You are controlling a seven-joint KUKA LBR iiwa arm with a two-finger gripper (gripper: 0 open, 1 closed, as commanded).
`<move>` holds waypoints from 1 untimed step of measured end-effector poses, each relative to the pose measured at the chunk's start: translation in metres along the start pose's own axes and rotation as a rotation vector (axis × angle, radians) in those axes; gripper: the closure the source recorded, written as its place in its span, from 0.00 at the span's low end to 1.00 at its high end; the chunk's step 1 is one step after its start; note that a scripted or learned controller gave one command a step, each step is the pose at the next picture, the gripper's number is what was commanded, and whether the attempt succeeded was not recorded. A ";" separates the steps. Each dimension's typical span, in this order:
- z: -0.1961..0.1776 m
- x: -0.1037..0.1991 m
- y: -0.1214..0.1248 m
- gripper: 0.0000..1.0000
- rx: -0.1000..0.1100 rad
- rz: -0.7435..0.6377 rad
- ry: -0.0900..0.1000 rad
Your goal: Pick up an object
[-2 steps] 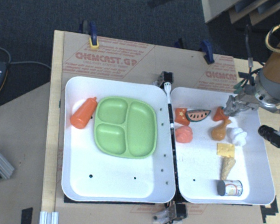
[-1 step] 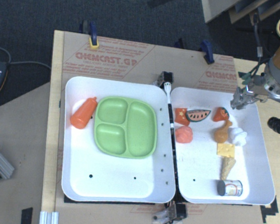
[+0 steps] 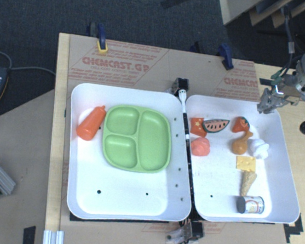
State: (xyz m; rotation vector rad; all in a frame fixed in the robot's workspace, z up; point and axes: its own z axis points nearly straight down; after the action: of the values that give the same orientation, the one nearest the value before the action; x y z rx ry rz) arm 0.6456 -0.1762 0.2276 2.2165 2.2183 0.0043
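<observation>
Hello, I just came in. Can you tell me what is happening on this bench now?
A robot arm reaches in from the right, and its gripper hangs above the far edge of the right bin, holding nothing visible. That bin holds small toy foods, among them a watermelon slice, a pink piece and a small can. The left bin holds a green divided plate and an orange bottle. Nothing is picked up yet.

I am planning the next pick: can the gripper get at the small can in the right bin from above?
Probably yes: the can lies apart near the bin's front edge, nothing over it, and the gripper hangs above the far rim.
</observation>
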 end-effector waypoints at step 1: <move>-0.003 0.048 -0.030 1.00 0.009 -0.002 0.004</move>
State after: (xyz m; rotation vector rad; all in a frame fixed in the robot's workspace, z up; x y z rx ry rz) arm 0.6151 -0.1277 0.2299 2.2208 2.2272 -0.0014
